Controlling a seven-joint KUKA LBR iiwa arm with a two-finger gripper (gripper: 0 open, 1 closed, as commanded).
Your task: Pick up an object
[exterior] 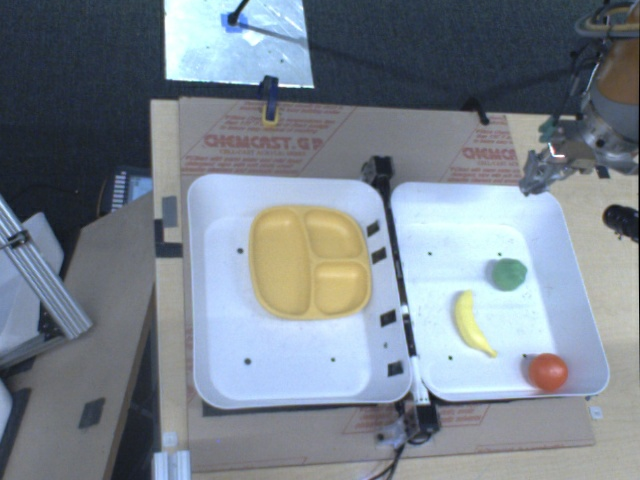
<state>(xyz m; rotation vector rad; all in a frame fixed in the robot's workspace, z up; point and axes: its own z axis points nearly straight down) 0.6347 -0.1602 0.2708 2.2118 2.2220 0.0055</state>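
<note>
In the right bin [560, 230] lie a yellow banana [472, 322] near the middle, a green ball [509, 274] to its upper right, and a red-orange tomato-like ball [547, 371] at the front right corner. My gripper [538, 177] hangs at the bin's far right corner, above the rim and well away from all three objects. Nothing shows between its fingers.
The left bin [215, 298] holds a yellow divided plate [308, 261]. A black hinge strip [393, 268] runs between the bins. A foil sheet [238, 26] lies beyond the bench, and a metal rail [35, 273] juts in at the left.
</note>
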